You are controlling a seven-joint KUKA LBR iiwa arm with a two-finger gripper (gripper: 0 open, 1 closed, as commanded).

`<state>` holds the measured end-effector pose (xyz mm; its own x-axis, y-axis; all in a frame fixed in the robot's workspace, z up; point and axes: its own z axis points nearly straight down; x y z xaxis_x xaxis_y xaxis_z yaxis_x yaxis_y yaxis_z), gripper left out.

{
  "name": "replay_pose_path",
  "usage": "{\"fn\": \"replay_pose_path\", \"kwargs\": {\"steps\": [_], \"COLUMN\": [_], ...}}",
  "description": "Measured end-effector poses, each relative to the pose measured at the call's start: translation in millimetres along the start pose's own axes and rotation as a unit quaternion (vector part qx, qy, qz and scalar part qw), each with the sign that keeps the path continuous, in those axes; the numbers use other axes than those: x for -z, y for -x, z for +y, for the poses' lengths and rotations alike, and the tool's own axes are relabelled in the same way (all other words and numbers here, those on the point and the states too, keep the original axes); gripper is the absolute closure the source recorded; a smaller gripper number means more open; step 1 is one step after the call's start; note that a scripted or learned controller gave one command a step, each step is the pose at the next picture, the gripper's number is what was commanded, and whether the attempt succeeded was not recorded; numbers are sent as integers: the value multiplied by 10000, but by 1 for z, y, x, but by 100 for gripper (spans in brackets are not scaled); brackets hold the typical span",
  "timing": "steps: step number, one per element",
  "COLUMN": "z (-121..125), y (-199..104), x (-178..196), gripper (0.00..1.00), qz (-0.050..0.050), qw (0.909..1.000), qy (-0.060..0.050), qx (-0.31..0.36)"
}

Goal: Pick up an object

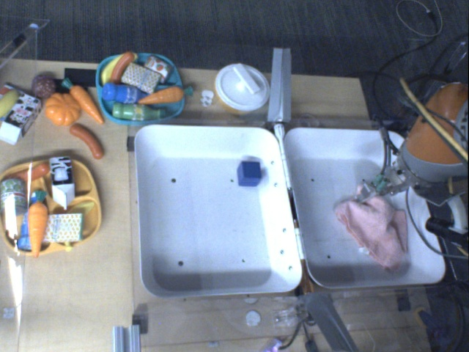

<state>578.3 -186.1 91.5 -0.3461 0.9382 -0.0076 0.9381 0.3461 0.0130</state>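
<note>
A small blue cube [250, 172] lies in the left bin [154, 218], toward its upper right. A crumpled pink cloth [374, 228] lies in the right bin [322, 160], on its right side. The arm comes in from the right with its orange band above the wrist. My gripper [376, 187] is down at the cloth's upper edge, touching or nearly touching the fabric. Its fingers are too small and dark to make out.
Toy food fills a blue bowl [139, 86] and a yellow tray [50, 207] at the left of the bench, with loose toy vegetables [73, 112] between them. A white lidded container [242, 86] stands behind the bins. Cables hang at the right.
</note>
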Motion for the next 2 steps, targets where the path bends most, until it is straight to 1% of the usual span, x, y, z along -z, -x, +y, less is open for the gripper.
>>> {"fn": "replay_pose_path", "kwargs": {"steps": [1, 2], "z": [4, 4], "y": [22, 22], "x": [-1, -1], "gripper": [0, 0], "qz": [-1, -1], "qw": [9998, 9998], "qy": [-4, -4], "qx": [176, 175]}}
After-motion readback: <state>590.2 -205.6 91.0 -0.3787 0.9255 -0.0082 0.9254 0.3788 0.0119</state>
